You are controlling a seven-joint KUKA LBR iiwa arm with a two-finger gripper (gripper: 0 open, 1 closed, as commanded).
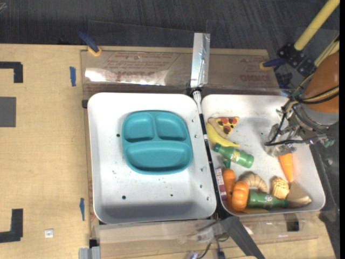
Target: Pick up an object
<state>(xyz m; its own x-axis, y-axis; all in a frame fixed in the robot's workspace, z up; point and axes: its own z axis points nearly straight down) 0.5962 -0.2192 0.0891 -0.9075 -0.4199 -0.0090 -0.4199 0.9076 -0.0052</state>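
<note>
My gripper [284, 143] hangs over the right side of the right bin [253, 104], under the orange-banded wrist. Directly below it lies an orange carrot [287, 167], its top close to the gripper's tip; whether they touch I cannot tell. Other toy foods lie in this bin: a pizza slice [226, 124], a yellow banana [220, 140], a green bottle [236, 156], a second carrot [229, 179], an orange pumpkin [240, 195], a tan croissant [254, 180] and another green bottle [268, 200].
The left bin [102, 144] holds a teal divided plate [157, 141]. A wall [207, 144] separates the two bins. Most toys crowd the right bin's front and left side. A yellow pole [318, 18] and clamps stand at the back right.
</note>
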